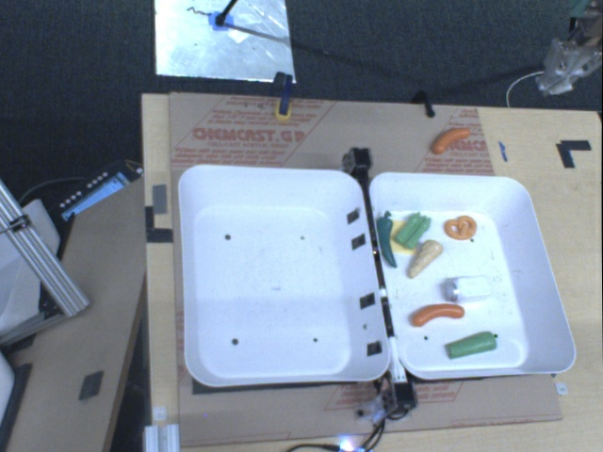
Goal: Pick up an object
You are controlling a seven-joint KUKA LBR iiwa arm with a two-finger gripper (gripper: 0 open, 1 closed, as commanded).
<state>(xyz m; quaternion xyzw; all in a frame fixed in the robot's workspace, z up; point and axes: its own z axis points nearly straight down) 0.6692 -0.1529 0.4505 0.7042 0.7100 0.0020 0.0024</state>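
The right bin [528,252] holds several small items. A green pepper-like piece [413,230] lies near its left wall beside a dark green bean [385,240]. Close by are a pretzel [461,227] and a beige root-shaped piece [424,257]. Lower down lie a white cylinder [468,288], an orange sausage [437,314] and a green cucumber [471,345]. My gripper [568,61] hangs far off at the top right, above the dark floor beyond the bench and well away from both bins.
The left bin [273,182] stands beside the right one, joined by a black hinge strip [372,271]. Another orange sausage [452,140] rests on the cardboard behind the right bin. A yellow and blue clip [282,97] sits at the back edge.
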